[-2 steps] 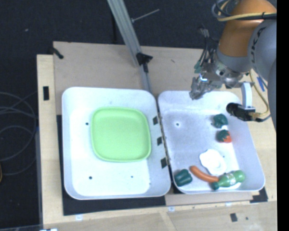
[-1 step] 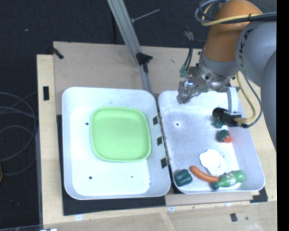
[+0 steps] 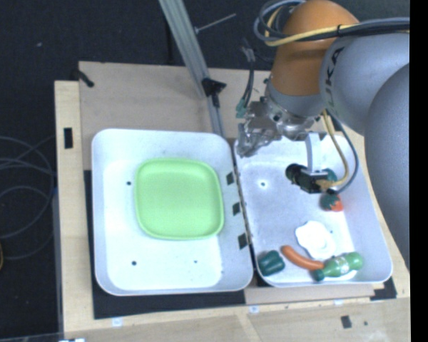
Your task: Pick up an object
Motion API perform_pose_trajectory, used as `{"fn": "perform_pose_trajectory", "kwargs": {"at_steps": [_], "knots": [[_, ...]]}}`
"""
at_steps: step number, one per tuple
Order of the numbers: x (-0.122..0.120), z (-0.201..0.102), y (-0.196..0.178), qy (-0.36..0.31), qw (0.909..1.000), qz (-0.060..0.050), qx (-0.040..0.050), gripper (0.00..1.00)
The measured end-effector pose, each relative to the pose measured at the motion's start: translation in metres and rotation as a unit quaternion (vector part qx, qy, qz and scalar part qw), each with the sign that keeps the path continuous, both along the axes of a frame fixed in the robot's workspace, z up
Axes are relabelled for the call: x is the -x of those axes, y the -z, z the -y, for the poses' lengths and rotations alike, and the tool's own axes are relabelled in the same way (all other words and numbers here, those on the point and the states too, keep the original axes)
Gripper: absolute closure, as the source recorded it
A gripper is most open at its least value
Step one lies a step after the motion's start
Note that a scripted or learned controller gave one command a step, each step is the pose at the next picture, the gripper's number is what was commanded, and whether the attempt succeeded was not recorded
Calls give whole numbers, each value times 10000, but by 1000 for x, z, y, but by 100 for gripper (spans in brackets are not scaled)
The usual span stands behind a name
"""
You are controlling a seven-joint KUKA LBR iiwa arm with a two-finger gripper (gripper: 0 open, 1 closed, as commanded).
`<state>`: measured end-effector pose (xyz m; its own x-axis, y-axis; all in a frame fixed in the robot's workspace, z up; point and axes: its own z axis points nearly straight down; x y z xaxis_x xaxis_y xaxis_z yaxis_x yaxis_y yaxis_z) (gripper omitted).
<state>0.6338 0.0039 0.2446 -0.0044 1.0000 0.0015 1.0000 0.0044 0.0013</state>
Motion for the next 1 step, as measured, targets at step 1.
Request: {"fn": "perform_pose_trajectory", "kwargs": {"at_steps": [1], "knots": [[2, -56, -8, 3, 10000, -2, 0, 100]]}}
